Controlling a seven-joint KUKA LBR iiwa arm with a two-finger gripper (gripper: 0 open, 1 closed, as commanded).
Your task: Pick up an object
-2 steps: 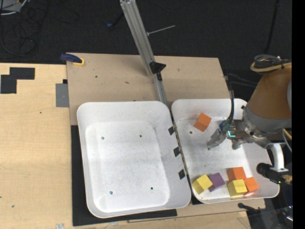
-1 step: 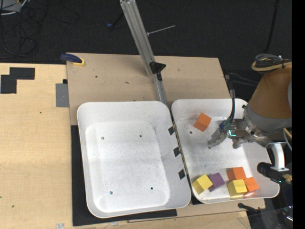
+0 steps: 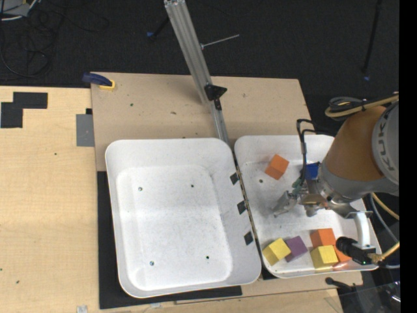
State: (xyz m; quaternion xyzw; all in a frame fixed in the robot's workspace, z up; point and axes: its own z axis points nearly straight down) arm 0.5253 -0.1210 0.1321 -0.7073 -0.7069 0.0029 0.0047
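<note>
Hovering gripper (image 3: 285, 205) (right bin (image 3: 255, 150)) near orange cube (image 3: 277, 167).

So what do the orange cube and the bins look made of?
Orange cube: probably foam or painted wood; matte, no glare, crisp edges. Left bin and right bin: likely moulded plastic; smooth white surface, rounded corners and raised rims.

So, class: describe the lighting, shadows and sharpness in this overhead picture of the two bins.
Camera view: even, soft light; the left bin looks bright but not blown out; the floor behind the bench is nearly black; the blocks, like the orange block, cast only faint shadows; the gripper is slightly soft, small detail grainy.
</note>
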